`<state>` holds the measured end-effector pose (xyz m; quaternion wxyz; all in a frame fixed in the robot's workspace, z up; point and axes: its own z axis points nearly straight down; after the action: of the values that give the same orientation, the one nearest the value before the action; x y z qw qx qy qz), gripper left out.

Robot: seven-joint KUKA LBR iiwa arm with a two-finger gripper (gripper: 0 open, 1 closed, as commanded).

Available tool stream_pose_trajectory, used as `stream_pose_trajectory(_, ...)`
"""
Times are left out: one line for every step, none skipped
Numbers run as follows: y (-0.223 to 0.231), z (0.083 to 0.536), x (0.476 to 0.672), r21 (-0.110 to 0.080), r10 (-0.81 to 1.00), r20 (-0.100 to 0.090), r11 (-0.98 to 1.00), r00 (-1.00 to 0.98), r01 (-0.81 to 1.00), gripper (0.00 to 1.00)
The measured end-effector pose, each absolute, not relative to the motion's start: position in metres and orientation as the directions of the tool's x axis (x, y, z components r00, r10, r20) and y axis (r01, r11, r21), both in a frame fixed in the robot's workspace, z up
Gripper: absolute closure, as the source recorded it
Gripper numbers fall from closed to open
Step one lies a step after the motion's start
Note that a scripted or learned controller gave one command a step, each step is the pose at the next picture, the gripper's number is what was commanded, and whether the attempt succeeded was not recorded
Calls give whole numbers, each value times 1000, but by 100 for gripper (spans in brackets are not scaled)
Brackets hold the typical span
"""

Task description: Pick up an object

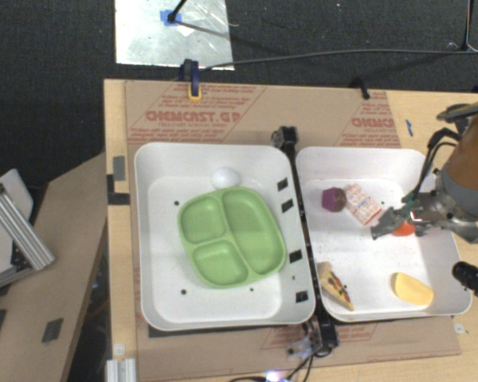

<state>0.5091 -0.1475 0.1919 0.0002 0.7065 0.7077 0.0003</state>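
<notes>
purple block: small, dark, squarish; upper left part of the right bin
wrapper: pink-and-white checked packet, lying flat, touching the purple block's right side
orange object: small and reddish-orange (mostly hidden, shape unclear), right of the wrapper, mid-bin
yellow piece: smooth, oval, flat, near the bin's lower right corner
pizza slice: tan wedge with dark spots, at the bin's lower left edge

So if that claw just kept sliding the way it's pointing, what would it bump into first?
The claw points toward the picture's left, slightly downward. Going straight on, it would probably cross bare bin floor and reach the divider between the bins, passing below the pink-and-white packet and purple object. Depth is hard to judge here.
</notes>
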Motion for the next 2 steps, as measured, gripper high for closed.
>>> stream_pose_trajectory(-144,150,514,-1,1000,1,2,-2,1000,0)
stream_pose_trajectory(-141,108,514,-1,1000,1,1,-1,1000,0)
